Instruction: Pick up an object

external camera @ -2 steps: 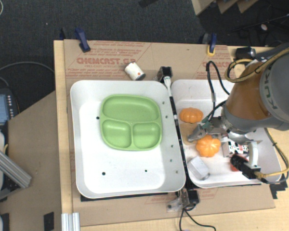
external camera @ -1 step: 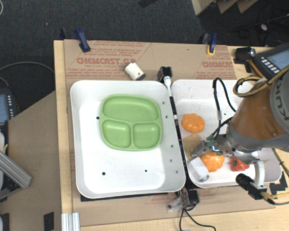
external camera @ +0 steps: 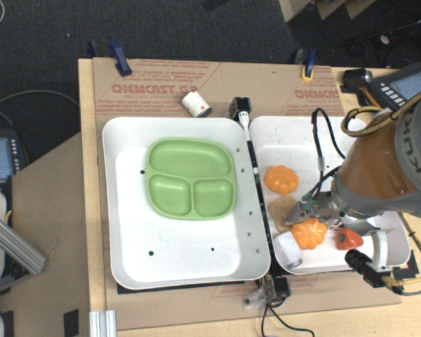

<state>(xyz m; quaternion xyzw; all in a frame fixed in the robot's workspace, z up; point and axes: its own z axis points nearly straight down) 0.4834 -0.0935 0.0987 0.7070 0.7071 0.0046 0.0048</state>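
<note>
Orange pumpkin (external camera: 309, 234) beneath fingers (external camera: 299, 213), grip unclear; bench board (external camera: 154, 83) reads "CHEMCAST".

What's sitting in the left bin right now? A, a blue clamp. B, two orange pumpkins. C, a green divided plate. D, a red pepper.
C: the green divided plate lies in the left bin, while the orange pieces sit in the right bin.
</note>
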